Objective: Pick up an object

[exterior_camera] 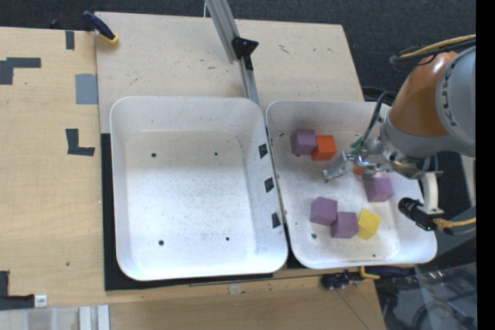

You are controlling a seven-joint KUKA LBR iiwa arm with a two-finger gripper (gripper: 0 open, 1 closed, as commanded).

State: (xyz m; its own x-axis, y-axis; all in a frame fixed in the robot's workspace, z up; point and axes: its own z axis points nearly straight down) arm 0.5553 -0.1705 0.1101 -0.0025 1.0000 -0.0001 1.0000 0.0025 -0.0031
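A: Blocks all sit in the right bin point(402, 247)? Start from the left for me.

B: Left bin point(124, 127) first, white with dark specks on its floor. Across the divider, the right bin has a purple block point(304, 141) near its far wall, touching an orange block point(325, 147) on its right.

A: And nearer the front?

B: A second purple block point(323, 209), then a third point(345, 225) just beside it, with a yellow block point(369, 223) touching that one. A fourth purple block point(378, 188) lies further right, near the gripper.

A: Where is the gripper?

B: Gripper point(336, 171) is low over the middle of the right bin, between the orange block and the front cluster. The arm point(433, 100) comes in from the right, orange band above the wrist. A bit of something orange-red shows by the wrist, too hidden to name.

A: Is it holding anything?

B: I see no block between the fingers. Whether they are spread or closed, I cannot tell; they are small and blurred against the white.

A: Anything outside the bins?

B: A metal rail point(220, 4) slants down to the divider, and a blue and yellow tool point(100, 27) lies on the bench far left.
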